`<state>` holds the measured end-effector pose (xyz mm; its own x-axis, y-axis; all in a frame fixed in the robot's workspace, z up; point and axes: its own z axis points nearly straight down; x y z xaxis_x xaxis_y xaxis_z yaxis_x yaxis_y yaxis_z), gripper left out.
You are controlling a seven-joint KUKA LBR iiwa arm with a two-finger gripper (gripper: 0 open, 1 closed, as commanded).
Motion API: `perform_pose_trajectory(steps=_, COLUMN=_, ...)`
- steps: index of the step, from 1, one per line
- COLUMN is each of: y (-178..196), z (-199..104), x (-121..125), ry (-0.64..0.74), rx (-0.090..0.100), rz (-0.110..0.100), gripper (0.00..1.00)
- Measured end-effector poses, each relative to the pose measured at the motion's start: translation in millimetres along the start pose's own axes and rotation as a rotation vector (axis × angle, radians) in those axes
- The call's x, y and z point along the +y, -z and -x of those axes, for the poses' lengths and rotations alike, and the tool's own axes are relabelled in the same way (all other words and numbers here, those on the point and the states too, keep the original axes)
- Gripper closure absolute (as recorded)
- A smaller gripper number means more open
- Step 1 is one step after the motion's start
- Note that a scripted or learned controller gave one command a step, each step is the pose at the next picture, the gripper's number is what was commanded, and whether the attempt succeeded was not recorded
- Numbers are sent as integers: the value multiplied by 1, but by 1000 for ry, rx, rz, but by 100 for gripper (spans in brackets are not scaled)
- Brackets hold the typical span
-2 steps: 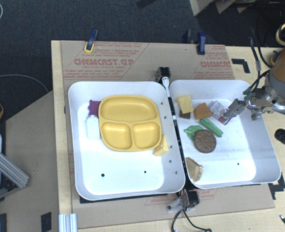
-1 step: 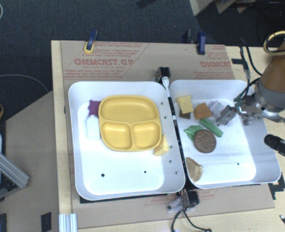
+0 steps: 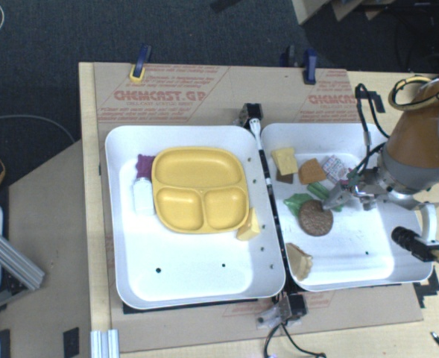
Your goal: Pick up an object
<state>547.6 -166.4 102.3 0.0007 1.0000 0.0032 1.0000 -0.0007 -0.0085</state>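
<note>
Resting on a brown board point(image 3: 204, 88) over dark carpet point(image 3: 55, 36), two white bins point(image 3: 197, 282); gripper point(image 3: 343, 194) state unclear.

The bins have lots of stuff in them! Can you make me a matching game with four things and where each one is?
Things:
1. yellow tray
2. brown disc
3. purple thing
4. tan wedge

Places:
A. near corner of the right bin, by the divider
B. middle of the left bin
C. tucked at the tray's left edge
D. right bin, just below the gripper

Pairs: 1-B, 2-D, 3-C, 4-A
</note>
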Motion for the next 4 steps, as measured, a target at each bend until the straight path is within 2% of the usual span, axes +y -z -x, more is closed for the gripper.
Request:
perform_pose_trajectory(steps=1, y=-14, z=0, x=3, ry=0, rx=-3, rz=13, gripper=0)
perform_pose_trajectory(steps=2, y=-3, z=1, x=4, ry=-1, rx=-7, rz=19, gripper=100)
perform_pose_trajectory(steps=4, y=125, z=-2, x=10, ry=2, rx=-6, rz=17, gripper=100)
